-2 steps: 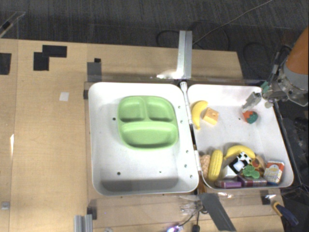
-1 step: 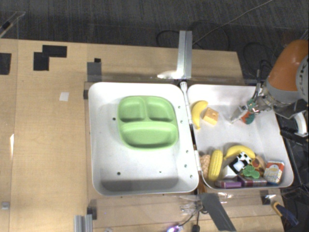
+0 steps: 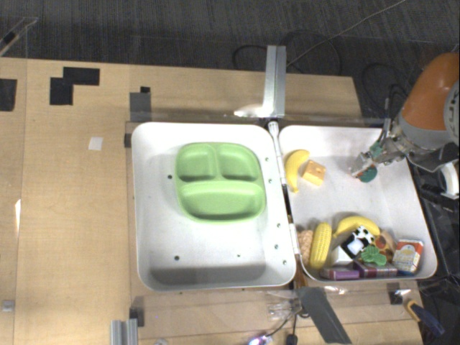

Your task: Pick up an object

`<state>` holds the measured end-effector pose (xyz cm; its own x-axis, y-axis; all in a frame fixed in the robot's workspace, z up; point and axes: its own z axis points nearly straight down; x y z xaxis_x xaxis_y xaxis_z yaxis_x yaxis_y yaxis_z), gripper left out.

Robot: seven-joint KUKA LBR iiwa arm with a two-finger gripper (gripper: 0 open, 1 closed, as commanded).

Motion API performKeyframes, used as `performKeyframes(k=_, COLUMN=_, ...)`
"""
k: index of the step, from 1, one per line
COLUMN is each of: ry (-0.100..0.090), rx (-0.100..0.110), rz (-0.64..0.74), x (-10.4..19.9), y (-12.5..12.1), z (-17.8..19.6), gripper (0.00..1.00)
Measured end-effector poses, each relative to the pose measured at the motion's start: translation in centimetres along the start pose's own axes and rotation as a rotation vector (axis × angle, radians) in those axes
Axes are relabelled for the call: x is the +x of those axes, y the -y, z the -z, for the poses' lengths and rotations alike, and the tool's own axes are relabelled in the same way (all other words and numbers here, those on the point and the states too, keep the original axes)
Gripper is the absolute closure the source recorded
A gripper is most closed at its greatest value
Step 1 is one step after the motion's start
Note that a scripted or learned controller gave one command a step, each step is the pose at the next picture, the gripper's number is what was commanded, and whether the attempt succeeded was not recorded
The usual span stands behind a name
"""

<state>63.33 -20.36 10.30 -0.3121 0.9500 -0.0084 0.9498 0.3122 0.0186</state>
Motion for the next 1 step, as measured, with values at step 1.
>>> performKeyframes(k=1, ry=-0.003, rx=0.011, rz=-0.236, x=4.4, y=-5.57, z=7.42, gripper=1.0)
